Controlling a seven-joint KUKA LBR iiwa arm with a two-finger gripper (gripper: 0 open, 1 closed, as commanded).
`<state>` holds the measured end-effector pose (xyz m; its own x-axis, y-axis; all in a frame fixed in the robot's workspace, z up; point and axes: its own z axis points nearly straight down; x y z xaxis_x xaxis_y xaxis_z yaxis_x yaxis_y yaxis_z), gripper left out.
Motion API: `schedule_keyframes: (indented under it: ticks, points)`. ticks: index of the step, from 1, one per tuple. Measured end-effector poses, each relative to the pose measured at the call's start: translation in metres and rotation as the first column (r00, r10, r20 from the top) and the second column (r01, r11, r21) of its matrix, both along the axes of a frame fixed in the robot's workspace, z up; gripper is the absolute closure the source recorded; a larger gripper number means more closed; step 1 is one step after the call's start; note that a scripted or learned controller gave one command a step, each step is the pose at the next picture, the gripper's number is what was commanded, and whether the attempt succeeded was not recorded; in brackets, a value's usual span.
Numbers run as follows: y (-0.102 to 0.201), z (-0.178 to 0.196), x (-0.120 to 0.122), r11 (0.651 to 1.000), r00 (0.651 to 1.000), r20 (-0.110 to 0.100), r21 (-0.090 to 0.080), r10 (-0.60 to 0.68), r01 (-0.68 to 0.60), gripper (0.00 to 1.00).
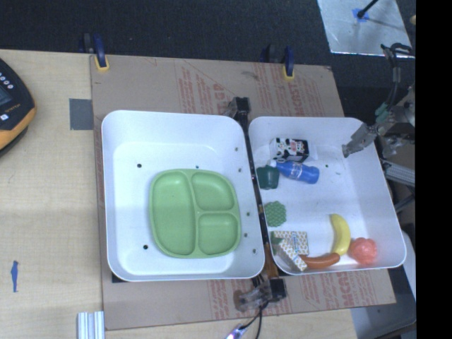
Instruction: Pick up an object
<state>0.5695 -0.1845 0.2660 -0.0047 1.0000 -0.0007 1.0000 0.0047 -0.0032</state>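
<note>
Claw [355,143]: over the right bin's [367,189] far right corner; grip state unclear
Banana [340,233]: near corner of that bin
Green tray [194,212]: left bin [123,189]

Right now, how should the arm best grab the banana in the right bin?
Grip the banana across its middle, coming straight down. It lies flat and curved, running up-down in the view, with open floor to its left; its lower end sits close to the orange-red ball and sausage.
</note>
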Motion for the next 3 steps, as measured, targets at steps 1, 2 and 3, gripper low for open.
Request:
schedule_keyframes:
  ticks: [1, 2, 3]
  points:
    - [-0.027, 0.003, 0.087, 1.0, 1.0, 0.001, 0.0, 0.001, -0.001, 0.0]
    - [0.053, -0.137, 0.086, 1.0, 1.0, -0.002, 0.001, 0.001, -0.001, 0.0]
    - [0.052, -0.124, 0.087, 1.0, 1.0, -0.001, -0.001, 0.004, -0.004, 1.0]
